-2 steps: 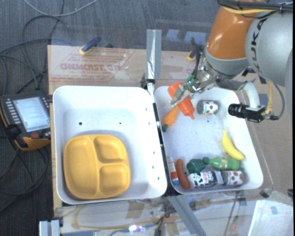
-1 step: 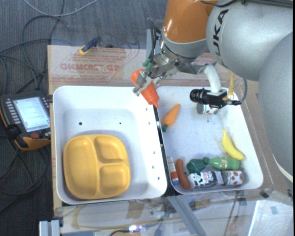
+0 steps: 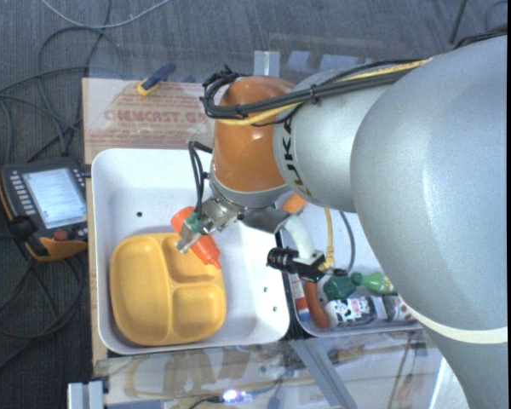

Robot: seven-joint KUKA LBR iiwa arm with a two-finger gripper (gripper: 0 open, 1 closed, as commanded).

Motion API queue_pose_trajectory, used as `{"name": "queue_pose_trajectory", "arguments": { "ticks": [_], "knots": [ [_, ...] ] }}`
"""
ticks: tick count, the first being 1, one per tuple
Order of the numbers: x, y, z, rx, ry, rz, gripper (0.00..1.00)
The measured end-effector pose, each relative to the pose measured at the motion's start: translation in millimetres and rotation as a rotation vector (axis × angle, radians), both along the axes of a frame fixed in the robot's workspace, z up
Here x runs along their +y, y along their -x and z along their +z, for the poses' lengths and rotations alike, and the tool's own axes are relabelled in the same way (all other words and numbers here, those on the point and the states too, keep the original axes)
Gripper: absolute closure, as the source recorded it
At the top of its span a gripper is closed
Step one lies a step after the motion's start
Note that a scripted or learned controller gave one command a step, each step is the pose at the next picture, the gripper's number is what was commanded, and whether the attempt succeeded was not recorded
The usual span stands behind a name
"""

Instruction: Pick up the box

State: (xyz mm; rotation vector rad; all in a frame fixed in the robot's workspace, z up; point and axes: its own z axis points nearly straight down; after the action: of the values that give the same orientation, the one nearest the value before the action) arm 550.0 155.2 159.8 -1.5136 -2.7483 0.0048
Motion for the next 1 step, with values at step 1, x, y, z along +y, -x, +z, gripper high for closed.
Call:
{"name": "queue_pose_trajectory", "arguments": {
  "ticks": [1],
  "knots": [
    [18.3,18.9,109.5,-0.005,0.003,-0.144,1.0]
  ]
}}
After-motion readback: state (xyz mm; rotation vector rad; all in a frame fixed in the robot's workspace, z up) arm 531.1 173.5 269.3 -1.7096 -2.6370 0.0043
